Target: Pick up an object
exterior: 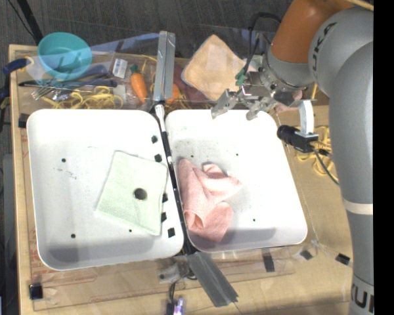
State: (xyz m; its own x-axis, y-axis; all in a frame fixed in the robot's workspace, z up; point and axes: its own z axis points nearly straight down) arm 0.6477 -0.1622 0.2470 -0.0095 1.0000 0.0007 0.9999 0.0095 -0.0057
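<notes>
1. One claw [244,107] hangs over the far rim of the right shallow white bin [285,176]. Its metal fingers [222,105] are spread apart, with nothing between them. I judge it waits high so that it can drop without catching the rim.
2. Just below and toward the camera from the claw lies the crumpled pink cloth [207,199]. It is heaped in the right bin's left half, and its near-left edge presses against the divider where the two bins meet. It is the nearest thing to pick.
3. Bare white floor lies to the right of the pink cloth and behind it, so a descent from that side looks freest. The shared wall crowds the cloth's left flank.
4. In the left shallow white bin [52,143], well apart from the claw, a flat pale green square cloth [128,195] lies tilted. A small dark spot sits near its middle. Lying flat, it probably offers fewer folds to pinch.
5. Beyond the bins, on the worktop [20,54], stand a turquoise plastic bowl [64,54], an orange carrot-shaped toy [138,85] and a tan folded cloth [213,67]. All of these are outside the picking area.
</notes>
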